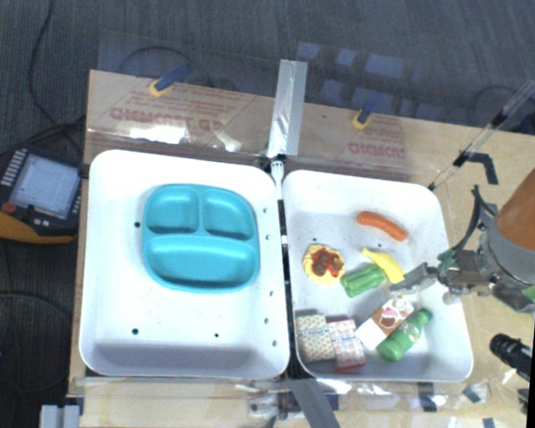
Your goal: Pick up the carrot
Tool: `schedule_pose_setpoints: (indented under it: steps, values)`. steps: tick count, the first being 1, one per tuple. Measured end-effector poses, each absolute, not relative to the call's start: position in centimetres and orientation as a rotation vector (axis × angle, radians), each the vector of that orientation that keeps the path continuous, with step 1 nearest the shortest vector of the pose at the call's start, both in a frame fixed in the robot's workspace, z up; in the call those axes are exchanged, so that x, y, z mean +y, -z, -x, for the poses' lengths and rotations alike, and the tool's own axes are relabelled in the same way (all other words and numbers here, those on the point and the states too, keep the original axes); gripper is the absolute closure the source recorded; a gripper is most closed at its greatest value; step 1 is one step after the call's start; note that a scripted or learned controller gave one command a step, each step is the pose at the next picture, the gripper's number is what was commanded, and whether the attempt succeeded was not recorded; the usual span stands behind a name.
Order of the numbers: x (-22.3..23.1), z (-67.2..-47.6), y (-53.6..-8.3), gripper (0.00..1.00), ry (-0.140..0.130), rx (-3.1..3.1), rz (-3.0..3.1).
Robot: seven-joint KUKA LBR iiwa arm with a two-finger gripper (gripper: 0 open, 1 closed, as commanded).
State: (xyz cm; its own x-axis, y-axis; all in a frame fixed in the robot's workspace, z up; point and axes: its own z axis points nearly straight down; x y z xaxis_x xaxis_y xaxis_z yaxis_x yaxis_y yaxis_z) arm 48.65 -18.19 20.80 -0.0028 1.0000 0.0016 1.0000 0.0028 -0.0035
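The carrot (381,225) is a small orange stick lying flat in the upper part of the right bin (345,192). My gripper (406,278) reaches in low from the right edge of that bin. It hangs below and to the right of the carrot, apart from it. Its tip is just right of the yellow banana (382,264) and above a small red and white box (391,315).
The right bin also holds a pizza slice (323,262), a green pickle (363,281), a green bottle (403,334) and two patterned boxes (331,340) along the front. A blue divided plate (199,236) lies in the left bin (105,334).
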Motion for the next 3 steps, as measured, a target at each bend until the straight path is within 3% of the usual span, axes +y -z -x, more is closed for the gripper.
schedule_pose_setpoints:
  steps: [1,2,3]
  values:
    - [-14.1,-57.3,-13.3,0.00,-0.003,-2.290,2.147]
    - [-17.5,-66.9,-20.3,0.00,-0.005,-2.304,2.139]
    - [-11.8,-62.0,-16.0,0.00,-0.001,-2.624,1.724]
